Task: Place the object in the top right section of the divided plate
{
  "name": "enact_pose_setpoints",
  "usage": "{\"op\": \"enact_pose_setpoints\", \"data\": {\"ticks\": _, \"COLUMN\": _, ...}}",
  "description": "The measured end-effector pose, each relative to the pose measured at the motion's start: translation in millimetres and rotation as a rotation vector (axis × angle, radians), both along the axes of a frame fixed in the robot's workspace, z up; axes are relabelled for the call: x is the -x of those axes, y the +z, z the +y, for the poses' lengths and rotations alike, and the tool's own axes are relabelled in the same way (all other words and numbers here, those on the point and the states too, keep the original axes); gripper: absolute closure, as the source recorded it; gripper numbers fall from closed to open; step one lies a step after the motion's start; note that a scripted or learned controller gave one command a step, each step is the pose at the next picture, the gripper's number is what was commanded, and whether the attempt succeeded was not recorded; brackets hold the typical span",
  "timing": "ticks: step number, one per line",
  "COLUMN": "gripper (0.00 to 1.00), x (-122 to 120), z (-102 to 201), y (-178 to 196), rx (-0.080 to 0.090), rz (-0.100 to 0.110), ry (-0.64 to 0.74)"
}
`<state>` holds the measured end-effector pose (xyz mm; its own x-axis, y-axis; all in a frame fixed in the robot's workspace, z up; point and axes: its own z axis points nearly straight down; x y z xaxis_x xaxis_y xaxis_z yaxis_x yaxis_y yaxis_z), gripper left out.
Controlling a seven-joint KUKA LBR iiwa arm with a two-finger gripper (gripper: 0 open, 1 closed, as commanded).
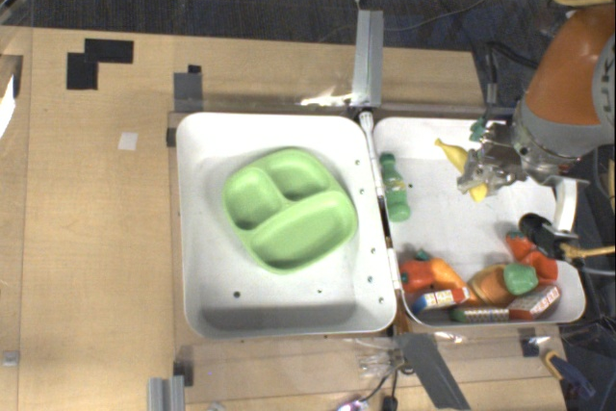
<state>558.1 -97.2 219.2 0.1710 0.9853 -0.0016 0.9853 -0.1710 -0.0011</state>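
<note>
Camera view, nearest edge first: heaped along the near wall of the shallow white right bin (433, 221), a jumble of small toys, among them an orange carrot-shaped piece (435, 272), a tan and orange rounded piece (488, 285), a green rounded lump (520, 278) and a flat red-and-white packet (539, 302), all touching or overlapping.

Further left, resting flat in the middle of the shallow white left bin (192, 207), a light green plastic divided plate (289, 207), turned at an angle, with one large section toward the near side and two smaller sections toward the far side.

Just across the shared wall, inside the right bin, a small green plastic bottle (394, 189) lying on its side along that wall.

Further back in the right bin, toward its far right corner, a yellow banana-shaped toy (449, 152) lying on the white floor, one end poking out to the left of the metal two-finger gripper (486, 171), a second yellow bit showing just below it. Directly over the toy's middle, hiding that part. Open or closed, gripping or merely over it: cannot tell. Well apart from the plate, with the bottle and the dividing wall between.

Behind the gripper, the grey arm with its orange band (568, 72) entering from the right.

Farthest, an upright grey metal post (369, 53) at the junction of the bins.
</note>
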Motion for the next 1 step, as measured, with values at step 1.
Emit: {"op": "enact_pose_setpoints", "data": {"ticks": 1, "gripper": 1.0, "x": 64.7, "z": -24.3, "y": 1.5, "rx": -0.001, "rz": -0.001, "ry": 0.015}}
